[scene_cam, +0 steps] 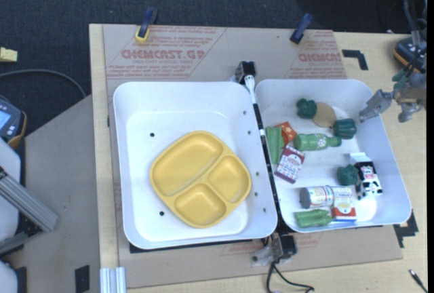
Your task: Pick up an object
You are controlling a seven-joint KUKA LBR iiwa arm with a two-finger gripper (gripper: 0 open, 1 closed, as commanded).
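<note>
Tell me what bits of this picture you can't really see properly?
- End effector: blurred at the camera view's right edge; its grip is unclear.
- Small packet in the right bin: print too small to read.
- Can: label too small to read.
- Cow toy: details too tiny.

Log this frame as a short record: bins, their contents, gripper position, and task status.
left bin: holds a yellow divided plate
right bin: holds a green bottle, a can, a red packet, a cow figure and other small items
gripper: above the right bin's far right rim, nothing seen held
task status: no object lifted yet
</note>
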